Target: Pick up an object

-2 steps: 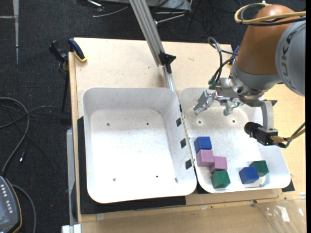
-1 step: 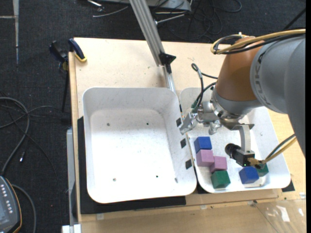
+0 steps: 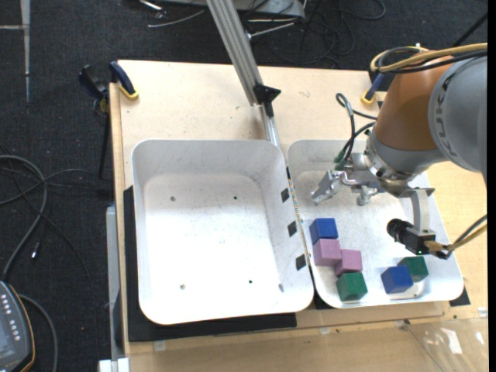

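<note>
Several small blocks lie in the right bin (image 3: 310, 157): a blue block (image 3: 324, 229), a lilac block (image 3: 327, 251), a pink block (image 3: 349, 261), a green block (image 3: 352, 286), and near the front right corner another blue block (image 3: 397, 279) beside a second green block (image 3: 415, 267). My gripper (image 3: 343, 189) hangs over the back half of the right bin, above and behind the first blue block. Its two metal fingers (image 3: 323, 190) are spread apart with nothing between them.
The left bin (image 3: 155, 161) sits beside the right one on the wooden bench. A slanted aluminium bar (image 3: 232, 37) reaches down to the gap between the bins. A small black camera unit (image 3: 403, 232) hangs from the arm over the right bin.
</note>
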Controlling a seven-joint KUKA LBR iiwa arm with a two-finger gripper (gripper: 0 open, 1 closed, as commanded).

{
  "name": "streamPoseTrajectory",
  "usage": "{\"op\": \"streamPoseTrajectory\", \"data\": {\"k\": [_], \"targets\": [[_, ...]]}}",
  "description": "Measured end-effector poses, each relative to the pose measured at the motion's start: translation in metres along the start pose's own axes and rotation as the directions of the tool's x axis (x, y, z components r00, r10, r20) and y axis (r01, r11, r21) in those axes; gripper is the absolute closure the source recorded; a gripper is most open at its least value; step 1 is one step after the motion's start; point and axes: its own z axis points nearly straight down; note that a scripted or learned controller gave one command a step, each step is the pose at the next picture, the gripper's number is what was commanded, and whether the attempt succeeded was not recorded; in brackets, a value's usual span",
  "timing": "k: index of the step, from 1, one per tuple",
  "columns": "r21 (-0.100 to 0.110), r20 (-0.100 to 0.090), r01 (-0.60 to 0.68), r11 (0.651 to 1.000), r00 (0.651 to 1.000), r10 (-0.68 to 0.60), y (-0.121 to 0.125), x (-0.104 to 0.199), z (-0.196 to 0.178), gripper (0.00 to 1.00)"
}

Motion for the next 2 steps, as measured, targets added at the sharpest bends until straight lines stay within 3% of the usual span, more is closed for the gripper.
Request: {"op": "streamPoseTrajectory", "data": {"k": [1,2], "targets": [[-0.010,-0.003,0.011,1.000,1.000,-0.011,0.047,0.039,-0.114,0.00],[0.013,-0.004,0.005,1.000,1.000,-0.005,-0.007,0.062,-0.024,0.00]]}}
